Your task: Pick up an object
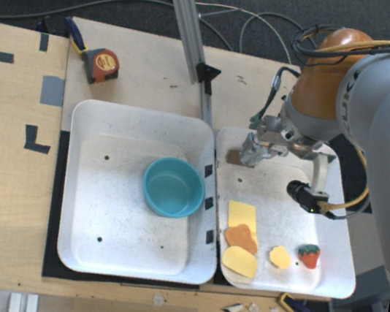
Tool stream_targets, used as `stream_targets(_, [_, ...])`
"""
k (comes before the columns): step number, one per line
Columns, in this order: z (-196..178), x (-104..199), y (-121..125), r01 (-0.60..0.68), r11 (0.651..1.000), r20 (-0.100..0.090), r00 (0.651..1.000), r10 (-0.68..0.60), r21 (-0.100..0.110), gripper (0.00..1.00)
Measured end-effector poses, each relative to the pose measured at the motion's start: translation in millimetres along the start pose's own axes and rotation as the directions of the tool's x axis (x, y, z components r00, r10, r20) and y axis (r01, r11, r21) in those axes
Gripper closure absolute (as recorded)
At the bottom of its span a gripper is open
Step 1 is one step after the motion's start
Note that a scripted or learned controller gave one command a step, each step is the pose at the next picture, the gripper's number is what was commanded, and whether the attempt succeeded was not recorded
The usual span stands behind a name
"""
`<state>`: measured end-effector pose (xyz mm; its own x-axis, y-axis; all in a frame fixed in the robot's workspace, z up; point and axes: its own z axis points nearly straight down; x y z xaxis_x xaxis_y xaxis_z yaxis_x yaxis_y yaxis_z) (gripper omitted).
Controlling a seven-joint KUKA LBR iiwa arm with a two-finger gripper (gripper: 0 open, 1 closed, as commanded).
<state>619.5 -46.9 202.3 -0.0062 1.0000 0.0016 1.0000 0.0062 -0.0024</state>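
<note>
My gripper (253, 152) hangs over the far left corner of the right bin (332, 286), close to its rim. A small brown patch (232, 155) lies just left of it; what it is I cannot make out. Toward the near end of that bin lie a yellow square slice (241, 214), an orange piece (241, 237), a yellow oval piece (239, 261), a small yellow round piece (280, 258) and a red strawberry-like toy (308, 256). A teal bowl (173, 187) stands upright in the middle of the left bin (84, 244).
A slanted metal pole (190, 32) ends at the far rim between the bins. A yellow tape measure (104, 64) lies on the bench beyond the left bin. A black cable fitting (308, 196) hangs off the wrist over the right bin.
</note>
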Motion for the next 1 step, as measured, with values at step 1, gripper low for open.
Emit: stream_targets(1, [-3.5,56.7,11.9,0.002,1.0,-0.001,1.0,-0.002,-0.002,1.0])
